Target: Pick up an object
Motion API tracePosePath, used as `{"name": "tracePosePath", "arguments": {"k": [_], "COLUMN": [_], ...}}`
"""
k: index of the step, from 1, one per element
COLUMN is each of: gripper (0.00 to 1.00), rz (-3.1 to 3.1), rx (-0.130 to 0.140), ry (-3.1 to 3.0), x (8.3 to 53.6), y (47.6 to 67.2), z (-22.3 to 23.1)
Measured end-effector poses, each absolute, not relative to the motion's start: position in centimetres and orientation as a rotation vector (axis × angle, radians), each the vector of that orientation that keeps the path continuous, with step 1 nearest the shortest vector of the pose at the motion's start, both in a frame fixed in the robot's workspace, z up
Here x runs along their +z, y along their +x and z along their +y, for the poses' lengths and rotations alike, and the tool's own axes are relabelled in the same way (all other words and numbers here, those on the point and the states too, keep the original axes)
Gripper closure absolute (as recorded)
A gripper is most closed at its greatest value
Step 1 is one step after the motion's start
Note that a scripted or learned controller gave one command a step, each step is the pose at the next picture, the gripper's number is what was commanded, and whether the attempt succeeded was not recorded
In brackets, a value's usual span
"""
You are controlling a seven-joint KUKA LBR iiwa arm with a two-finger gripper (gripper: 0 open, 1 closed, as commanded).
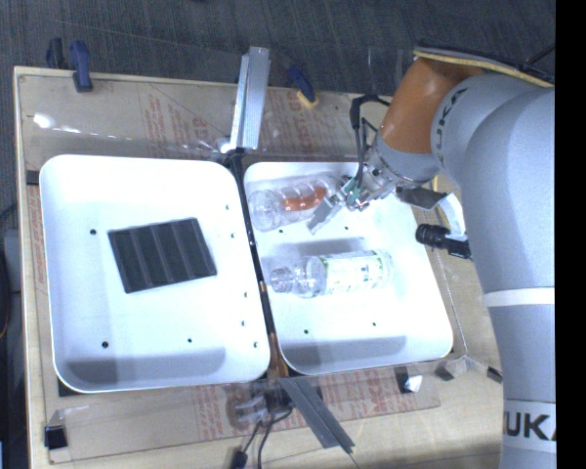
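Setting: dark carpeted floor surrounds a wooden bench (39,106) that fills most of the frame, with blue clamps along its upper edge and a metal bar standing at upper centre.
Left bin: white bin (68,340) occupying the left half of the frame, holding one dark ribbed panel (162,254) lying flat and slightly tilted near its middle.
Right bin: second white bin (420,330) at centre right, touching the left bin along a dark seam; it holds two clear plastic bottles.
Upper bottle: clear bottle with orange contents (288,203) lies on its side in the upper part of the right bin, near the seam.
Lower bottle: clear bottle with a pale label (332,274) lies on its side just below, near the middle of the right bin, apart from the upper one.
Arm: grey arm (508,193) with an orange band enters from the right of the frame and bends down toward the upper right bin.
Gripper: gripper (350,193) sits low at the right end of the upper bottle, just beside or touching it; whether it is spread or pressed together cannot be told at this size.
Progress: judged from the layout, nothing is lifted yet; both bottles and the panel rest in their bins.
Remaining: securing a grasp, most likely on the upper bottle, then raising it clear of the bin.
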State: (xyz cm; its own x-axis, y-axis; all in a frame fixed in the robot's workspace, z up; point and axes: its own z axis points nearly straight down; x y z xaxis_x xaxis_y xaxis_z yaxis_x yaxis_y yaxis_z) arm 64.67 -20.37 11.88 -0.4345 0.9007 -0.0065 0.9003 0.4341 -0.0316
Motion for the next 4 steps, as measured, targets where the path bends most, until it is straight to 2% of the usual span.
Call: {"name": "tracePosePath", "arguments": {"k": [1,2,3,4], "gripper": [0.00,0.00,0.00,0.00], "rz": [-2.779,-2.682,-2.748,-2.765], "rx": [0.002,0.019,0.001,0.033], "ry": [-1.461,-1.590,-1.521,-1.399], "x": [9.2,11.7,13.8,12.0], "y": [58.8,62.8,57.5,63.2], "z": [-21.1,-19.7,-16.5,-17.8]}}
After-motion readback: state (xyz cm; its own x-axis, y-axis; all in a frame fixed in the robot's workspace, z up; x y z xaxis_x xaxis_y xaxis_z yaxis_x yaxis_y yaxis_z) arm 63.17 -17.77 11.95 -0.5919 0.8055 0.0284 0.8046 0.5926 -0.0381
